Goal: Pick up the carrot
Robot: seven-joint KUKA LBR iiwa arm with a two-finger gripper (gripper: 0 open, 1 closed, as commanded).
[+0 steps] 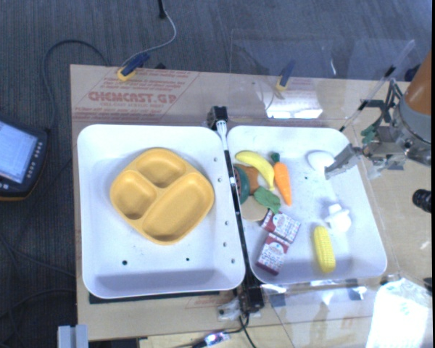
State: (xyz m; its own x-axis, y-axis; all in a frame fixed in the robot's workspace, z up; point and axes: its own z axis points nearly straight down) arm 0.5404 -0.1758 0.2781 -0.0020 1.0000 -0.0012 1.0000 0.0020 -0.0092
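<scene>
The carrot is orange with a small green top and lies in the right bin, left of the bin's middle. It rests between a banana and a green leafy toy. My gripper hangs over the bin's right rim, well to the right of the carrot and apart from it. It is open, and nothing sits between its fingers.
The right bin also holds two red packets, a corn cob and two white pieces. A yellow divided plate sits in the left bin. A handheld screen lies off the bench at far left.
</scene>
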